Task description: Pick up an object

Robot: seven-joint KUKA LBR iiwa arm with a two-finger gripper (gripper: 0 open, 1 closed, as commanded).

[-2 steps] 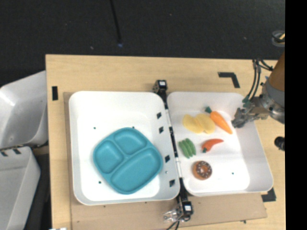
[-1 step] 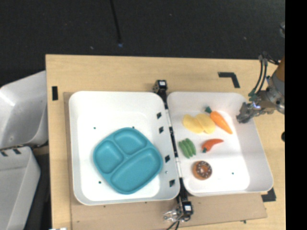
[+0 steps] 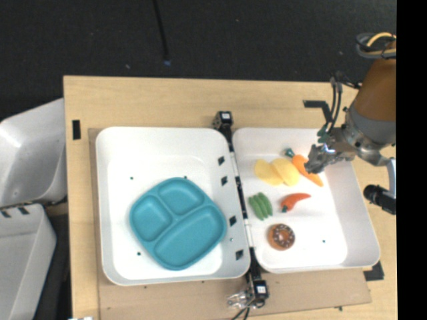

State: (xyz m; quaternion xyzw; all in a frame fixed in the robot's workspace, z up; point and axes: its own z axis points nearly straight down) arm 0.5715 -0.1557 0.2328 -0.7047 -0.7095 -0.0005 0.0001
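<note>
Right bin on the table, far-right part: end effector low over the carrot, right at its far end by the green top. Finger state impossible to tell from above, with the wrist and its fittings covering the tips, so no claim of a hold.

Deciding relation: carrot directly under and slightly near-right of the end effector, touching or almost touching (contact too small to confirm). Long axis on a diagonal, green top toward far-left, orange tip toward near-right, toward the bin's right wall. By that judgement, a close across the short width, square to the diagonal, looks like the sound approach. Only one arm here, reaching in from the right, so no question of which is nearer.

Crowding to the left: yellow fruit, perhaps two pieces, just beside the carrot and possibly touching it. Risk, then, of a nudge or a double catch.

Farther off in the same bin: red pepper toward the near side, its own axis roughly left to right; green vegetable near the divider; donut nearest of all. Blue plate in the left bin, well apart.
</note>
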